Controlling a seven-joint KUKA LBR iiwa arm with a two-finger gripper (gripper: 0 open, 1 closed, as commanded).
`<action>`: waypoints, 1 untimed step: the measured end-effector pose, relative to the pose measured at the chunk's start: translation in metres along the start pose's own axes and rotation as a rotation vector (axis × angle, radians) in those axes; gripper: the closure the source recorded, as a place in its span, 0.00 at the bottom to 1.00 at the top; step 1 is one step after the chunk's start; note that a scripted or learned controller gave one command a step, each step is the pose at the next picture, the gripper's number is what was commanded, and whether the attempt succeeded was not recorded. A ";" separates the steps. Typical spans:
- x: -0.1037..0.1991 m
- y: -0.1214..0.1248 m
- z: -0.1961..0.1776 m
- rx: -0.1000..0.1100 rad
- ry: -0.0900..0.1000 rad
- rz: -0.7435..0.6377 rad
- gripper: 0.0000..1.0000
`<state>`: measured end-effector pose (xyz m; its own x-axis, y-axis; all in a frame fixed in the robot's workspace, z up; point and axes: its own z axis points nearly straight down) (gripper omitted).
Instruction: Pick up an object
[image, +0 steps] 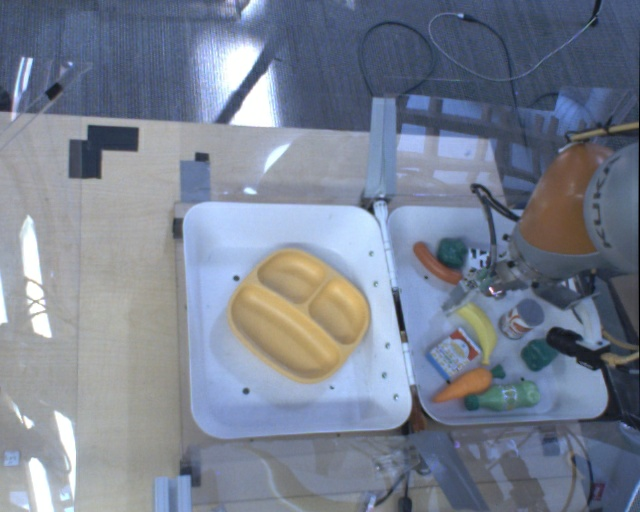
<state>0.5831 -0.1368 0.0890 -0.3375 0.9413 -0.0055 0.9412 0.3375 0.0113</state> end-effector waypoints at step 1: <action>0.044 -0.033 -0.086 0.005 0.002 0.178 0.00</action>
<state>0.5360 -0.1061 0.1744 -0.1658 0.9862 -0.0019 0.9861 0.1658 0.0068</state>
